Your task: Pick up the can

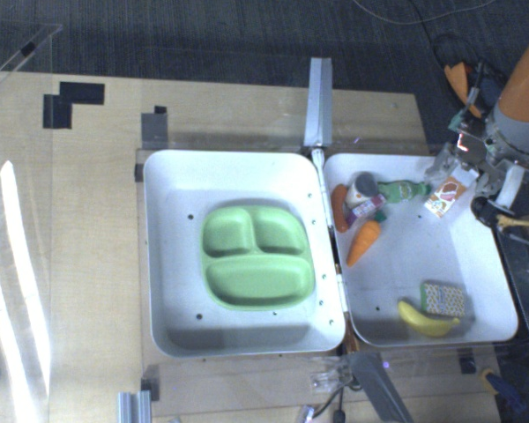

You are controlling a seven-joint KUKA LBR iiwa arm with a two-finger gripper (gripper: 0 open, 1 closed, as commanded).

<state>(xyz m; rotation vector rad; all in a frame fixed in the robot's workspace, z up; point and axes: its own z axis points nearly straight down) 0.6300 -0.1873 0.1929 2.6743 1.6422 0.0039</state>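
Camera view: small grey-topped can (365, 192), tilted.

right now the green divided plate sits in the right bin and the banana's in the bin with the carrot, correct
Not quite. The camera view shows the green divided plate in the left bin, not the right one. The banana does lie in the right bin, with the carrot.
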